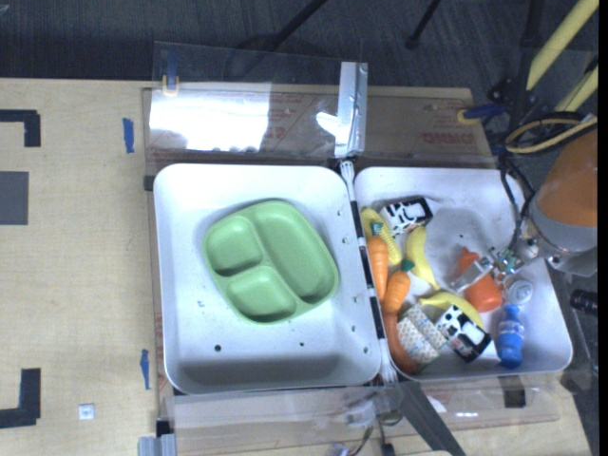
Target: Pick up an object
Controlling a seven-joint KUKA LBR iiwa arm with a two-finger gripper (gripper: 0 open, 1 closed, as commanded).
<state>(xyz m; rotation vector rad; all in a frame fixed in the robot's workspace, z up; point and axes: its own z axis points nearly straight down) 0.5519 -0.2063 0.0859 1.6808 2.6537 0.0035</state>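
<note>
The right bin [532,202] holds a pile of toys. An orange carrot [379,264] and a second carrot [395,293] lie along its left wall, with yellow bananas [418,255] beside them. A black-and-white cow-patterned piece [407,214] sits at the back and another [463,329] at the front. A blue bottle [510,335] lies at the front right. My gripper [492,264] is low in this bin, right over a small red-orange piece [465,259] and an orange round object [484,295]. Whether it holds either one is hidden.
The left bin [180,255] holds a green divided plate [271,259]. A clear plastic wall [247,112] stands behind the bins. A beige mesh-patterned item [418,335] lies at the right bin's front. Cables [532,131] hang at the right by the arm.
</note>
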